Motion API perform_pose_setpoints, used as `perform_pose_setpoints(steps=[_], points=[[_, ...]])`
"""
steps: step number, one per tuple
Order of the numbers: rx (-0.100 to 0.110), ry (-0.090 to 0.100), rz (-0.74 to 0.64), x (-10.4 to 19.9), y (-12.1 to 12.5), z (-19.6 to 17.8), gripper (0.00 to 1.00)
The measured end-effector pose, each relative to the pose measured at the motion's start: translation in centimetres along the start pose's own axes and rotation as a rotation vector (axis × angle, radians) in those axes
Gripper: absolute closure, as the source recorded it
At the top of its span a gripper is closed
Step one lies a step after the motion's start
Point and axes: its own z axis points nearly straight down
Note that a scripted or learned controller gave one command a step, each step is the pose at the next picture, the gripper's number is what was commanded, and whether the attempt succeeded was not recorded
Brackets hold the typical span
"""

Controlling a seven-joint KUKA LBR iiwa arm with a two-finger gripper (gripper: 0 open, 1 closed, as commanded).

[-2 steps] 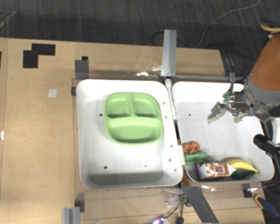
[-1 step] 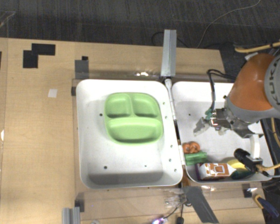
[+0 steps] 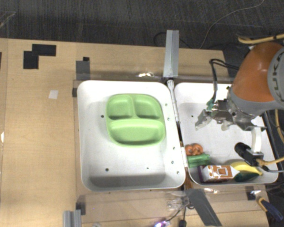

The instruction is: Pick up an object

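One green three-compartment tray (image 3: 134,118) (left bin), end effector (image 3: 204,118) state unclear

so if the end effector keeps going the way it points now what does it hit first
Probably bare floor of the right bin. The end effector points down and toward the left bin, above the orange object, though depth is hard to judge.

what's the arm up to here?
The arm's hand hovers over the right bin, above bare floor, with nothing visibly between its parts. The items sit along that bin's near edge: a small orange-brown piece, a green stick, a small carton and a banana. The left bin holds a green divided tray.
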Motion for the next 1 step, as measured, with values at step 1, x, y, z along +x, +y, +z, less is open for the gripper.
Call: perform_pose_setpoints(steps=[1], points=[[0.002, 0.000, -0.047, -2.18, -2.71, 5.11, 0.00]])
